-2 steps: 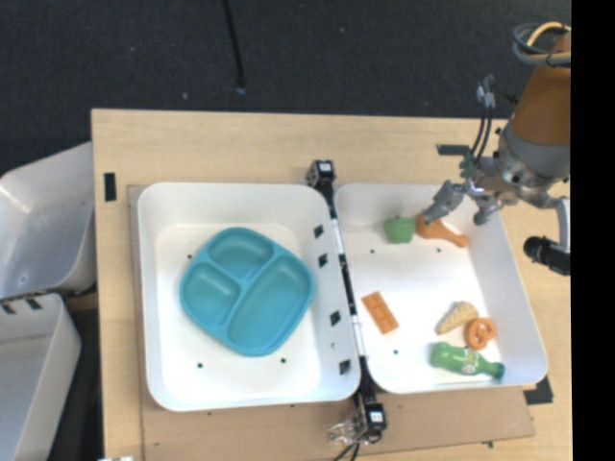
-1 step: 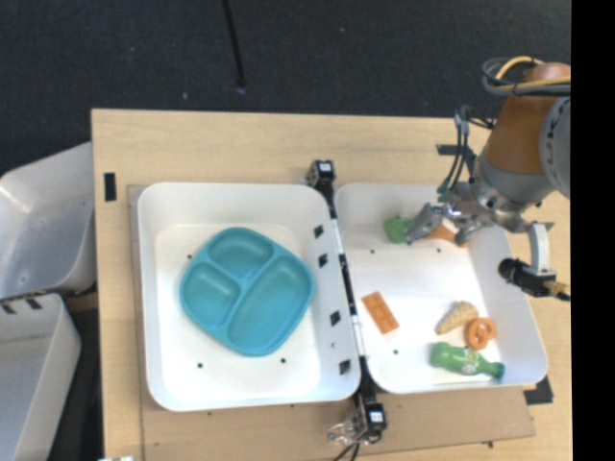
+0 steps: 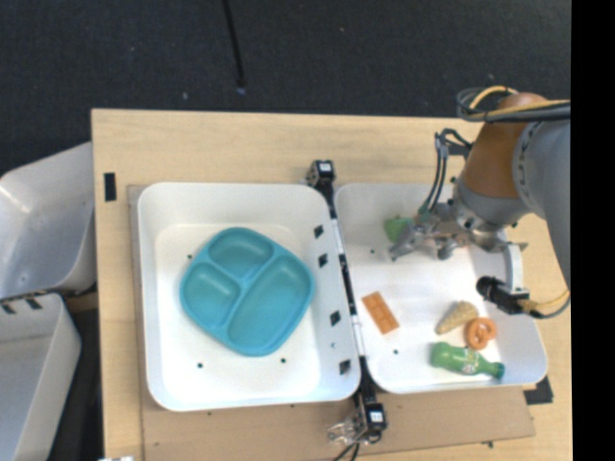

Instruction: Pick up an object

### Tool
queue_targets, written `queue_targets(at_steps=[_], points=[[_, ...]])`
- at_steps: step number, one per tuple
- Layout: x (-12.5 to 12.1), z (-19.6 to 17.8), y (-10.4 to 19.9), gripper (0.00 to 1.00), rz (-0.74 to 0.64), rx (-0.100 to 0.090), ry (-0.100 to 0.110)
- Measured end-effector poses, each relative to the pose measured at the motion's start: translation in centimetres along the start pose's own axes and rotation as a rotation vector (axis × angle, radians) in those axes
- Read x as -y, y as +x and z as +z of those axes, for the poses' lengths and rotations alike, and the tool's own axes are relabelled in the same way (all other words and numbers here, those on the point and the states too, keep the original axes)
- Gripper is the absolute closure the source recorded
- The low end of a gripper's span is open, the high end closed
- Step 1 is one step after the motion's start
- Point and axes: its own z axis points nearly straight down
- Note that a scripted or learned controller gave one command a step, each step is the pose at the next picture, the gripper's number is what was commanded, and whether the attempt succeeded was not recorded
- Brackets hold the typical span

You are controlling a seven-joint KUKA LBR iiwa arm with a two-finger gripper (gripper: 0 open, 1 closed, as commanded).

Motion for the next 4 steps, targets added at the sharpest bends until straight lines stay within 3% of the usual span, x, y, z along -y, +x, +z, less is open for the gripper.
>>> queue_targets(at_steps=[1,2,4], points=[[0.0,0.5,-0.2,0.0,0.002,0.001,-0.002],[-0.1,-0.7,-0.2,1.0,0.003,0.001,-0.005],[-0.7,-9.7,-1.0,1.0,-0.002,0.0,-0.009]])
